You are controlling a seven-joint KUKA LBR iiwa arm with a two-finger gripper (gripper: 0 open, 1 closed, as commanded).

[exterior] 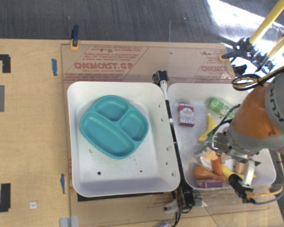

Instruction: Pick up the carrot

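Clutter hides much: we see the carrot (218, 166) in the right bin (189, 141), partly under the wrist, and we cannot tell how the gripper (228, 162) jaws stand.

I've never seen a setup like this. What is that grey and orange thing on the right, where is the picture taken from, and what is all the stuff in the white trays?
One camera fixed above the bench looks down at a slant. The grey and orange shape is a robot arm reaching in from the right, ending in a two-finger gripper. It hangs low over the right bin, among toy foods: a carrot right under the gripper, a yellow banana, a green item and a small red box. Whether it has gripped the carrot, I cannot tell. The left bin holds a teal divided plate.
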